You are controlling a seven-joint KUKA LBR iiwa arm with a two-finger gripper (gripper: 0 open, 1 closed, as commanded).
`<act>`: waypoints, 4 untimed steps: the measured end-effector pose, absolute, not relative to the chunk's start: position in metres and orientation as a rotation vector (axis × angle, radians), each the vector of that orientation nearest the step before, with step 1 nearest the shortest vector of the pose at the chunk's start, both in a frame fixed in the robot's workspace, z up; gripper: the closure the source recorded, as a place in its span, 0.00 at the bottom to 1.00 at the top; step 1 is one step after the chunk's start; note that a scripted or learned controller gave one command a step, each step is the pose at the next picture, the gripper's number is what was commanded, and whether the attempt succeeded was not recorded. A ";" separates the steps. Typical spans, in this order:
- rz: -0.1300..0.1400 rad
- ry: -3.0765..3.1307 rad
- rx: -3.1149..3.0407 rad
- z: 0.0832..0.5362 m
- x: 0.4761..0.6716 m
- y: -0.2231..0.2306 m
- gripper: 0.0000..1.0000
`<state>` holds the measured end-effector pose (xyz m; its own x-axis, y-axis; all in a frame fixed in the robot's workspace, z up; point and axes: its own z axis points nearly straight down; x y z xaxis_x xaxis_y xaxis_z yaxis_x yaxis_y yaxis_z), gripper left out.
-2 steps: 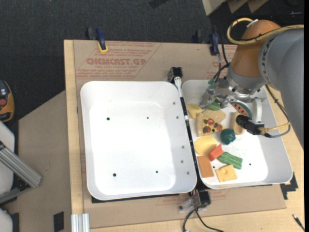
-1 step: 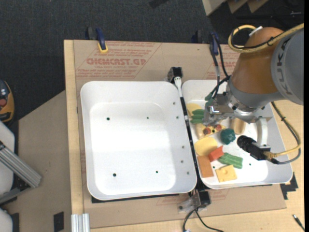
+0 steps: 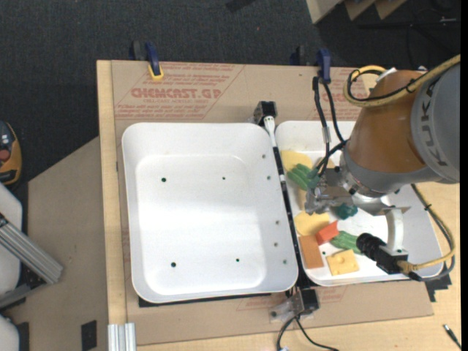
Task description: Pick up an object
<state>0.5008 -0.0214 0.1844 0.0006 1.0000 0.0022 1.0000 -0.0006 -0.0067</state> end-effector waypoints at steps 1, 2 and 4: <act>-0.008 -2.231 -2.218 0.185 0.574 0.025 1.00; -0.004 -2.223 -2.222 0.195 0.571 0.023 1.00; 0.005 -2.220 -2.217 0.241 0.563 0.094 1.00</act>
